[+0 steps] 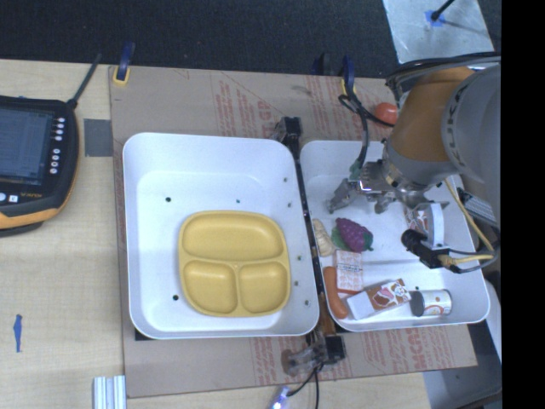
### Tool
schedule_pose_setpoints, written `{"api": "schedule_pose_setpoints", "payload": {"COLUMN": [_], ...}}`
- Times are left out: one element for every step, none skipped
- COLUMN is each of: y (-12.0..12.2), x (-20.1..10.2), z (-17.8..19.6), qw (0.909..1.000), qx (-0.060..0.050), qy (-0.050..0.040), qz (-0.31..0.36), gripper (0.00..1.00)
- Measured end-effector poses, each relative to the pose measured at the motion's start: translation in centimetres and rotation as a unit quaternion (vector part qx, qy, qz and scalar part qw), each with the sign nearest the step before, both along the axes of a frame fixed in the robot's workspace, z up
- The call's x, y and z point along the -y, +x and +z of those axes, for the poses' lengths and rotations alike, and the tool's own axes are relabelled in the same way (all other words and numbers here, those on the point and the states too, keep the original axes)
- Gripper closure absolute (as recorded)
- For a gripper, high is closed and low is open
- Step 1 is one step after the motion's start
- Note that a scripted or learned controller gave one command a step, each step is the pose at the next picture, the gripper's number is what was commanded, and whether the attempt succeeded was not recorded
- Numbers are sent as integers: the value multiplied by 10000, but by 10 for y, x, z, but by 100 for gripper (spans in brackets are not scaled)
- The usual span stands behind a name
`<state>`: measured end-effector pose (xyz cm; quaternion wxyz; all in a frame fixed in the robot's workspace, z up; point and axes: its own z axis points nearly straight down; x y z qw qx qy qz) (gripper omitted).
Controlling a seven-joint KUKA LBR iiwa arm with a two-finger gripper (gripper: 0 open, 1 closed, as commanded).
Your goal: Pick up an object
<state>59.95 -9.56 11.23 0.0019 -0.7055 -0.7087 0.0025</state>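
Camera view, arm (443,126) bent over right bin (324,164), fingers (341,199) spread open, holding nothing

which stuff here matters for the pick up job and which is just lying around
For the job:
claw, above the right bin
purple grapes
carrot
small carton
white tube

Lying about:
yellow divided plate in the left bin
handheld controller
blue clamps
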Motion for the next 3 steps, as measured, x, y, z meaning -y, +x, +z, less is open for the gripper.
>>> {"api": "schedule_pose_setpoints", "payload": {"y": [-36, -36, -37], "x": [21, 22, -44], "z": [-21, -11, 80], "qw": [10000, 10000, 10000], "qx": [7, -1, 26], "qy": [1, -6, 8], "qz": [-1, 20, 7], "gripper": [0, 100, 100]}}
